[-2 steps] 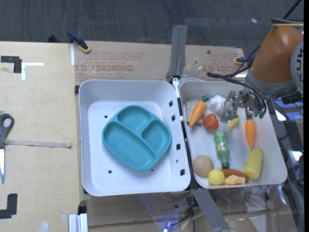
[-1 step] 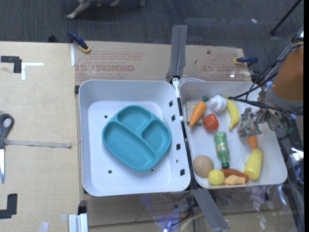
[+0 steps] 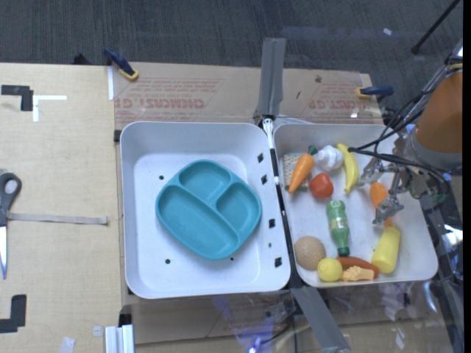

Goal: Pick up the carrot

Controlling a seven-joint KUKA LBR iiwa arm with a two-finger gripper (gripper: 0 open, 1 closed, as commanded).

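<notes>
The carrot (image 3: pixel 300 170) is orange with a green top. It lies tilted at the back left of the right bin (image 3: pixel 423 271), next to the divider. My gripper (image 3: pixel 381 191) is low over the right side of that bin, right of the banana (image 3: pixel 349 169). That puts it well to the right of the carrot and apart from it. A small orange piece (image 3: pixel 378 194) shows right at the gripper, and I cannot tell whether it is gripped.
The right bin also holds a red tomato (image 3: pixel 321 186), a green bottle (image 3: pixel 338 225), a yellow bottle (image 3: pixel 386 247), a brown potato (image 3: pixel 309 251), a lemon (image 3: pixel 330 269) and a white item (image 3: pixel 329 157). A blue divided plate (image 3: pixel 209 209) lies in the left bin (image 3: pixel 132 219). Scissors (image 3: pixel 6 197) lie at the far left.
</notes>
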